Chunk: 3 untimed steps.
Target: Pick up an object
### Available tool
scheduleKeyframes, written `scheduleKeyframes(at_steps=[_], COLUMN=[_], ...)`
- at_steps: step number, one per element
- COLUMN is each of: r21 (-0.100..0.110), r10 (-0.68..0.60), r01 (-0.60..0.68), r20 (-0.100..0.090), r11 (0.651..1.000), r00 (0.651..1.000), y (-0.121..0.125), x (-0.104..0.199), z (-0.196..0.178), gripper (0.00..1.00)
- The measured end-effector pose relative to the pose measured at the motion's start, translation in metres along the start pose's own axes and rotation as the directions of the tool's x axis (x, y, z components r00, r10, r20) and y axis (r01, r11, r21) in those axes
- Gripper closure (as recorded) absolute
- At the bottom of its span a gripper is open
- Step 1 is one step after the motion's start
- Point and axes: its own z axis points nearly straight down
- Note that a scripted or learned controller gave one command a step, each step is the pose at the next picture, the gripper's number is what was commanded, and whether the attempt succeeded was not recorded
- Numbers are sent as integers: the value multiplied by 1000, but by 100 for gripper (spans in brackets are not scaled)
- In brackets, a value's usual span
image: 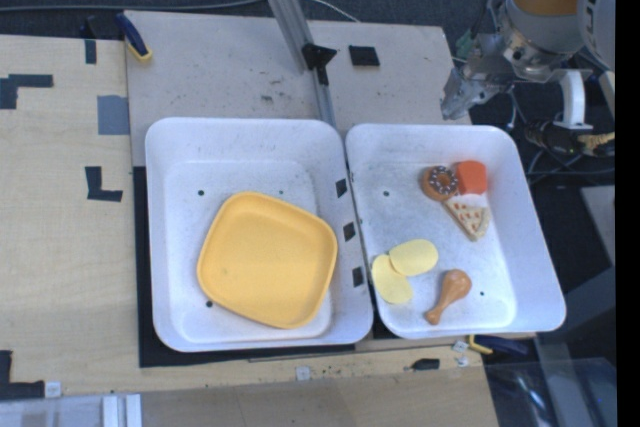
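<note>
Toward the upper right of the frame, the pincer point(462, 100) hangs over the bare bench point(230, 65), just beyond the far rim of the right bin point(500, 310) and not yet above its floor. Its tips are small and dark against the bench; I cannot tell how far apart they stand, and nothing shows between them.

Candidates for picking all lie in the right bin. A brown doughnut point(439, 182) and a red-orange block point(471, 176) sit touching near the bin's upper right, with a pizza-slice wedge point(470, 216) just below them. Lower down, two pale yellow discs point(404, 267) overlap near the bin's left wall, and a drumstick point(448, 294) lies just to their right. In the left bin point(175, 215) rests a yellow plate point(267, 259).

By my reading, the task stands at the approach step: no object has been chosen or touched. The next move calls for carrying the pincer down-frame over the bin rim and lining it up above one item. The drumstick, lying apart from its neighbours, looks an easier target than the crowded doughnut cluster.
</note>
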Motion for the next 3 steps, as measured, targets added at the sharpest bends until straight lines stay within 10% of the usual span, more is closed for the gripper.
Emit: scheduleKeyframes(at_steps=[3], r21=[2], r10=[-1], r01=[1], r20=[0], r11=[1000], r00=[1000], y=[-14], x=[166], z=[54], gripper=[100])
